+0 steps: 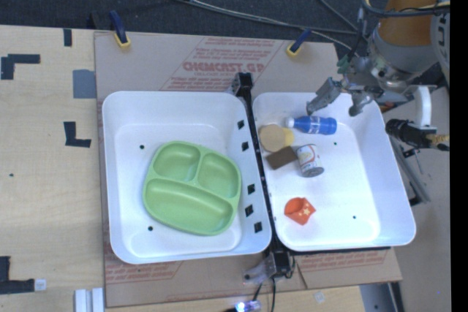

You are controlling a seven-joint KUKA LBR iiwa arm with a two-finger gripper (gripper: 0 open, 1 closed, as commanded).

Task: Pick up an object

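Fingers spread above blue bottle, near bin rim.

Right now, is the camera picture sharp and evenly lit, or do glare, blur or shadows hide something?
Camera view: light is even and soft; the two-finger gripper is open above the blue plastic bottle. The small metal can shows a bright glint. The green divided plastic plate has only faint shadows. The whole image is slightly soft, so the labels are unreadable.

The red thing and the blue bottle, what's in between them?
In the camera view, a small can lies between the blue bottle and red thing.
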